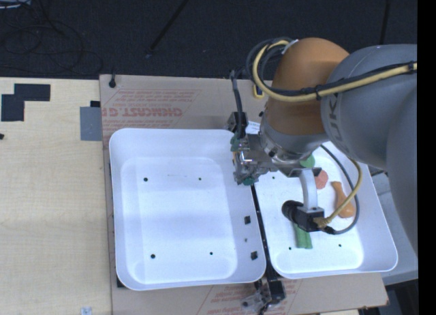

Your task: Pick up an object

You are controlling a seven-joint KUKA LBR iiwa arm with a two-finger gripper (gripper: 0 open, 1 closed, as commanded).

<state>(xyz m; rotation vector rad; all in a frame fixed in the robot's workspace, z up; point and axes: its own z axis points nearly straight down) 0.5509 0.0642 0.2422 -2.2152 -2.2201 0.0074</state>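
My claw hangs over the seam between the bins; I cannot tell its state. The green stick lies in the right bin, well apart, toward me.

light: bright, even | shadows: soft | focus: slightly soft | background: dark

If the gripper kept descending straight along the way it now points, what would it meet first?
Probably the raised rims where the left bin and right bin meet: the gripper hangs just above that seam, pointing down. Depth is unclear from this slanted view, so it might land just inside either bin.
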